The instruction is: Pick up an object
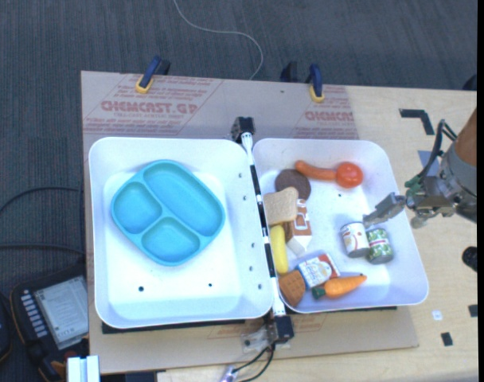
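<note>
Board [186, 102] under the bins reads "CHEMCAST.GP" in red, twice, the right print partly cut. Left bin [115, 293]: one blue three-part plate [168, 211], wide bare floor around it. Right bin [401, 285], crowded on its left side: one brown disc, bread slice, banana [279, 248], orange spoon [329, 172], carrot [345, 286], small packet; two cans [366, 239], labels unreadable. Gripper [389, 207] over the right edge, just above the cans, seemingly holding nothing; finger spread can't be told.
</note>
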Available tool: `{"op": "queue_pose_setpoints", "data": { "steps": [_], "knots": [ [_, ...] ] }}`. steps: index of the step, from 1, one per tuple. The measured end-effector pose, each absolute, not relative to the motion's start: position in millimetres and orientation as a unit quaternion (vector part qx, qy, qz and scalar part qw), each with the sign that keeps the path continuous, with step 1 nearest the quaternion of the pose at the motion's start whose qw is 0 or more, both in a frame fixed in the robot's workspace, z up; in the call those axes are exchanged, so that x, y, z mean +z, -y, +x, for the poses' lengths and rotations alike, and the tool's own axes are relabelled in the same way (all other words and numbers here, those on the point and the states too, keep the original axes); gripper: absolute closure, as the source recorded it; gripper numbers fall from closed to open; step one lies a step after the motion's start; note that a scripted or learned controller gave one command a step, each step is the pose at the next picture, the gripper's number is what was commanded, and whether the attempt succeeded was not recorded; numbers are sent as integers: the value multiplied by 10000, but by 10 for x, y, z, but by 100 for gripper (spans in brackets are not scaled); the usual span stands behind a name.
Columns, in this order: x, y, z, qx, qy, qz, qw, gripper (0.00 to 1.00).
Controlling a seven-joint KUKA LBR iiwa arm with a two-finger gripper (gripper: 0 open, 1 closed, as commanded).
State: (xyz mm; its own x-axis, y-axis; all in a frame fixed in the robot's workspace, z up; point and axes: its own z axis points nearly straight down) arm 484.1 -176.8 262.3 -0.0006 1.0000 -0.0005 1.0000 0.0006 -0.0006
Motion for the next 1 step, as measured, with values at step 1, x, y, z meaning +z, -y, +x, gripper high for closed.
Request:
{"op": "queue_pose_setpoints", "data": {
  "steps": [1],
  "knots": [
    [1317, 1466, 4853, -10, 7071, -7071, -24, 0]
  ]
}}
